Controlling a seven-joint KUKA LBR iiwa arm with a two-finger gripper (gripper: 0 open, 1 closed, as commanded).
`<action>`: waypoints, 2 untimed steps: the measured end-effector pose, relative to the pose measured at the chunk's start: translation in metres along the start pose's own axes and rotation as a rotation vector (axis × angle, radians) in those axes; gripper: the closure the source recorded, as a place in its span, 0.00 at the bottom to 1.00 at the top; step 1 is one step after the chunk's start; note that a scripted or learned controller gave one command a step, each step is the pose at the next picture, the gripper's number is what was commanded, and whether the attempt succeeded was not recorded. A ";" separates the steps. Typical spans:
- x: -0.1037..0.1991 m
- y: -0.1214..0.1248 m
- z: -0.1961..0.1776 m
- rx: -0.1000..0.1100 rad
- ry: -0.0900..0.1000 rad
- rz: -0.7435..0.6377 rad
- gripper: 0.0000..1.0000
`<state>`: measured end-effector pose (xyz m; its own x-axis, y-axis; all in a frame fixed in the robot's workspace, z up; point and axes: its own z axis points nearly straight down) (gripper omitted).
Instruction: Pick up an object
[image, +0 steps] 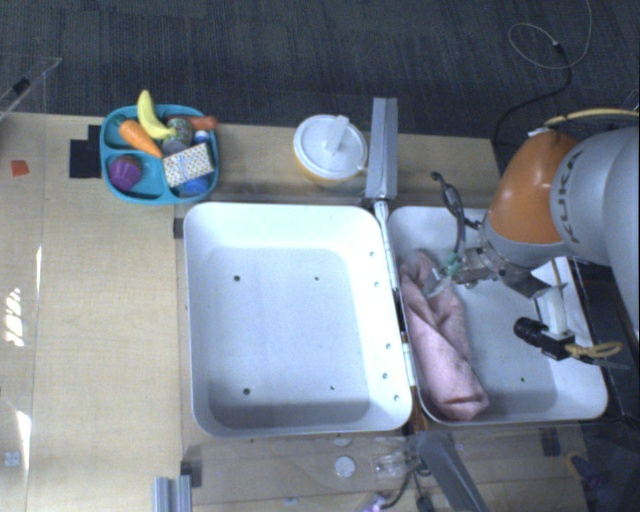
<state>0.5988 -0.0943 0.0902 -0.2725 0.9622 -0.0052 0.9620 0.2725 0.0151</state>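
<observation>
A pink folded cloth (442, 340) lies along the left wall of the right bin (560, 395), stretching from the bin's upper left down to its front edge. My gripper (447, 272) reaches in from the right and sits low over the cloth's upper end, touching or nearly touching it. The cloth's top edge looks bunched up right under the gripper tip. The grey arm with its orange band (530, 195) hangs over the upper right of this bin.
The left bin (205, 300) adjoins the right one. Behind the bins stand a blue tray (112, 185) of toy food, a white lidded cup (330, 148), and a grey metal post (381, 150) at the seam.
</observation>
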 end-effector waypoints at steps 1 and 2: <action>0.000 0.004 -0.014 -0.011 -0.004 -0.002 1.00; 0.002 0.023 -0.103 0.006 0.002 -0.055 1.00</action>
